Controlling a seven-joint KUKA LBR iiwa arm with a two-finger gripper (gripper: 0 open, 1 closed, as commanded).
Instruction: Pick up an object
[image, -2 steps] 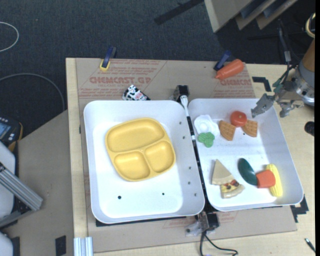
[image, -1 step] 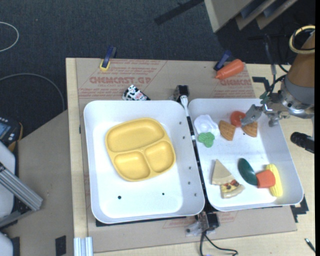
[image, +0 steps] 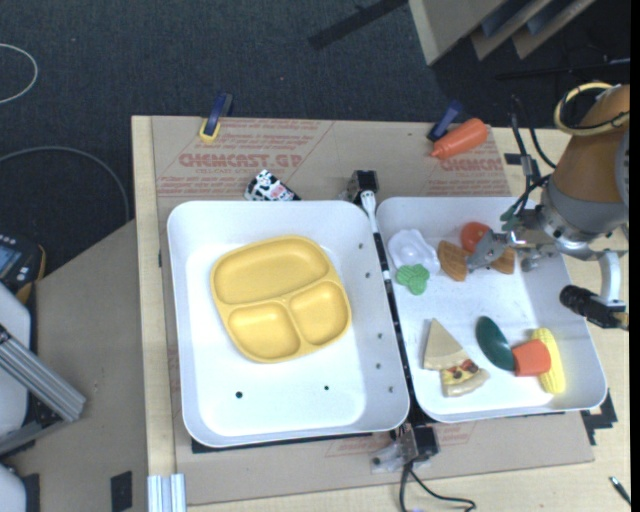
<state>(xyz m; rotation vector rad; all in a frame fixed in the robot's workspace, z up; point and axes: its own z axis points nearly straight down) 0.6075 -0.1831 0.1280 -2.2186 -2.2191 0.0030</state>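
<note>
Over the right bin (image: 592, 372), hand (image: 497, 250) sits low by a brown food piece (image: 455, 262) and red tomato (image: 474, 236); grip state can't tell. Left of hand: green piece (image: 411, 279). Below: pizza slice (image: 446, 352), dark green vegetable (image: 492, 342), corn (image: 549, 360). Far left: yellow divided plate (image: 279, 297) in left bin (image: 190, 300).

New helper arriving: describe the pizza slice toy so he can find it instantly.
Look in the right-hand white bin, along its near edge. The pizza slice lies just below a plain tan wedge, left of a dark green piece; it alone has red-spotted topping.
</note>
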